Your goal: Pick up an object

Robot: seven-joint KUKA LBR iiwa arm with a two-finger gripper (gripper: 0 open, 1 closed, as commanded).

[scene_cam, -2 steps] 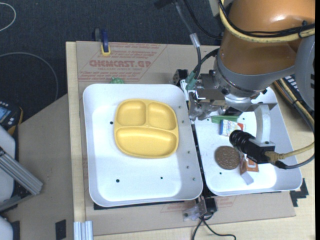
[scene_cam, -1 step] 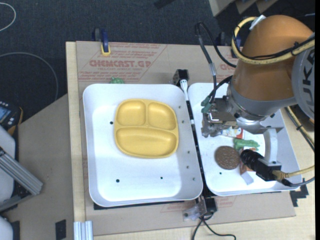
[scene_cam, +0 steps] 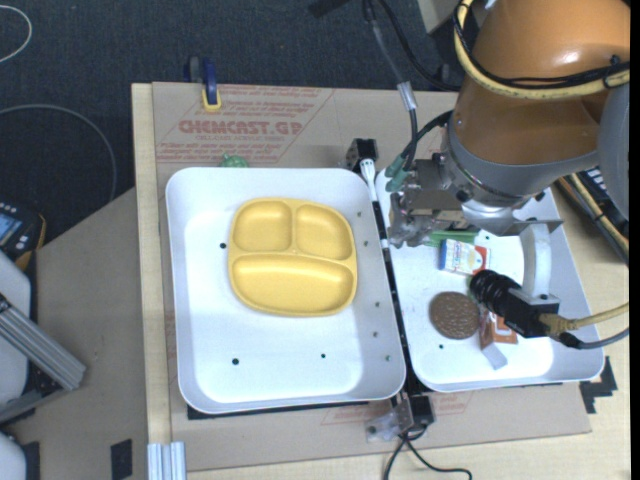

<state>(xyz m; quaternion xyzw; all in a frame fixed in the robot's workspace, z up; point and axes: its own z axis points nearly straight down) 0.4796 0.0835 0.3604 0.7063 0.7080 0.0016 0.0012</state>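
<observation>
The end effector (scene_cam: 425,213) hangs low at the left edge of the right bin (scene_cam: 560,368); I cannot tell its grip. The small carton (scene_cam: 462,257) lies just beside it, toward the bin's middle. The brown disc (scene_cam: 456,315) sits nearer the front. Room is tight.

The yellow divided plate (scene_cam: 292,256) looks like smooth matt plastic. Both white bins (scene_cam: 200,298) are glossy plastic. The tabletop (scene_cam: 160,138) looks like brown paper-faced board. The brown disc (scene_cam: 455,315) looks rough and dull.
</observation>
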